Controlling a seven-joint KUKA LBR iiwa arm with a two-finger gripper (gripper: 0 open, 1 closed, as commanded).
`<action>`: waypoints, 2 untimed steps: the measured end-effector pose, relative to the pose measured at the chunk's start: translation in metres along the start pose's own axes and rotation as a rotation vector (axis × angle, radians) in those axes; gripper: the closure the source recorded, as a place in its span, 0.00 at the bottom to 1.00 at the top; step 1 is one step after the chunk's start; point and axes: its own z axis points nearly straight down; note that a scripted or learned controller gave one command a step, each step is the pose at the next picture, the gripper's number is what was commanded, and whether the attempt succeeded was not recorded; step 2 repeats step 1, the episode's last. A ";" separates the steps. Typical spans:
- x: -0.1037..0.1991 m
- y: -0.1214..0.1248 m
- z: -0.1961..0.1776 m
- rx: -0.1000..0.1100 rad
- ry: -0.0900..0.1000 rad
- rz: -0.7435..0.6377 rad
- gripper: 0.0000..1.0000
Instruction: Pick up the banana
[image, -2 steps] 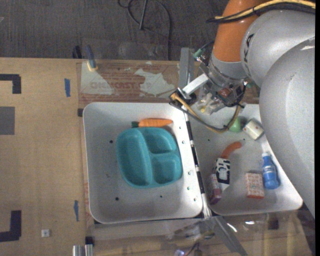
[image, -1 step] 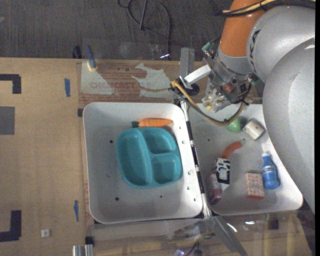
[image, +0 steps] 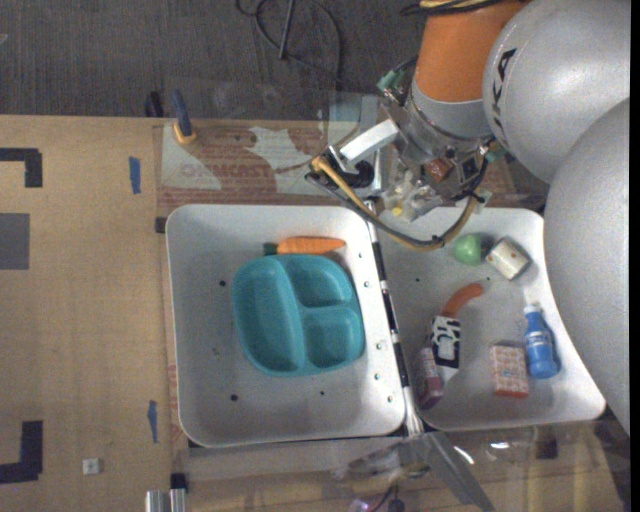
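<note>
While the gripper (image: 408, 196) hangs over the top edge of the right bin (image: 570, 400), its state cannot be told (wrist and cables hide it). A small yellow patch right under it may be the banana (image: 403, 209); too hidden to confirm. A green ball (image: 468, 248) lies near, down-right of the gripper; a carrot (image: 310, 243) lies down-left.
</note>
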 end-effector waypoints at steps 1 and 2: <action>0.020 0.009 0.058 0.000 -0.001 0.299 1.00; 0.020 0.009 0.058 0.000 -0.001 0.299 1.00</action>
